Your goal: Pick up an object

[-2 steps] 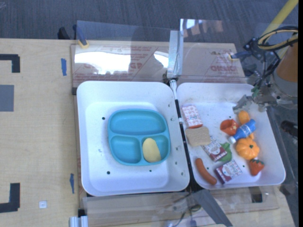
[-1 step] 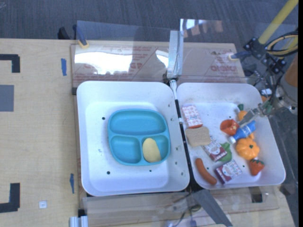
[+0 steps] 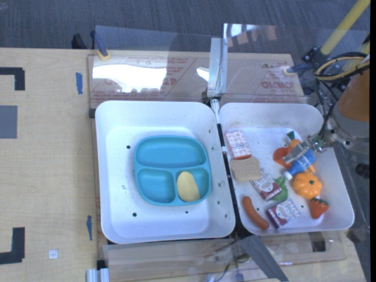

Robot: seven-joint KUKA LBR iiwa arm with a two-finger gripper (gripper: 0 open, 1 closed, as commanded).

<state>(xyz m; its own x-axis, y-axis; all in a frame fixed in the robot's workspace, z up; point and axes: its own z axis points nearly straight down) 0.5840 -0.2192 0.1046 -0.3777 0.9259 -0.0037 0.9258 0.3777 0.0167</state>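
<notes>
My gripper reaches in from the right, low over the right bin. It hangs just above a red tomato-like piece and a blue piece, which it partly hides. Whether it touches either one I cannot tell. Nearby lie an orange pumpkin, a small red fruit, a tan bread slice, a brown sausage and three red-and-white packets.
The left bin holds a blue divided tray with a yellow lemon-like piece in its lower right compartment. A clear upright panel stands behind the bins. Cables hang at the far right.
</notes>
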